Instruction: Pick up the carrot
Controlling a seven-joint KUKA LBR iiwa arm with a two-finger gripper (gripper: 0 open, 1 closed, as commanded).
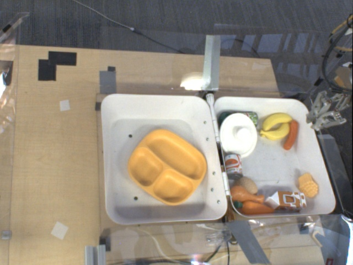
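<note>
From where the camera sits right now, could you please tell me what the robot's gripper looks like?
At the right edge of the camera view, the pale grey metal gripper looks skeletal, built of thin shiny struts with dark gaps between them. Above it, thin black cables loop together, one with a yellowish tint. Any markings are too small to read.

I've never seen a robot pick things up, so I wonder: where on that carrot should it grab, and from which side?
Probably the carrot by its thicker middle, coming straight down from above. It lies flat near the bin's front wall, crowded by a carton and a chicken leg, so sideways approaches look blocked.
</note>
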